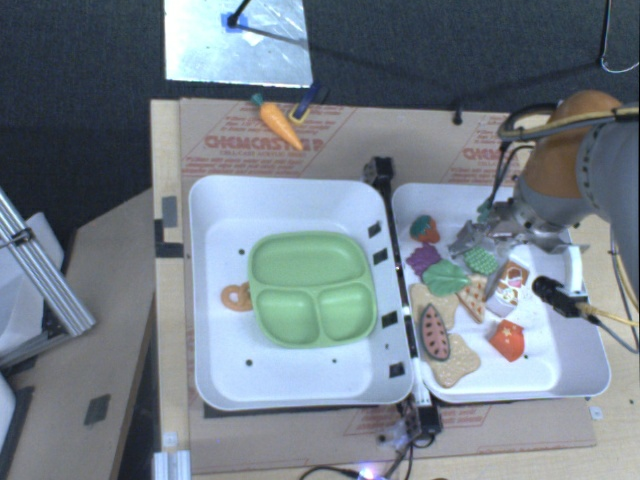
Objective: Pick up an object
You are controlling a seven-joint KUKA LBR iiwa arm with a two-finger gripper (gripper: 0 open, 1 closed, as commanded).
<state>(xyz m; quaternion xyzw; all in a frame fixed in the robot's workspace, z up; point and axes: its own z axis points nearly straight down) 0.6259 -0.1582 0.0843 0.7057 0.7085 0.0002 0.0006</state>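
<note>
1. Reaching in from the right with the grey arm (pixel 600 173), to get over the right bin (pixel 585 370), home of most of the toy food.
2. Down low with the gripper (pixel 487 246), just above the pile. Cannot tell if open or shut. Nothing seen held in it.
3. Probably going for the green bumpy toy (pixel 482 261) or the little white carton (pixel 511 288), both right under it.
4. Packed close together nearby: a strawberry (pixel 425 229), purple grapes (pixel 422 260), a green leaf (pixel 447 276), a watermelon slice (pixel 433 332), a red tomato (pixel 508 340). Easy to bump a neighbour.
5. In the left bin (pixel 215 368), well apart from the gripper: a green plate (pixel 310 288) and a pretzel (pixel 237 297).
6. Up on the brown board (pixel 400 133), outside both bins: a carrot (pixel 280 125).
7. All around, dark floor, with a shiny sheet (pixel 238 28) at the back.
</note>
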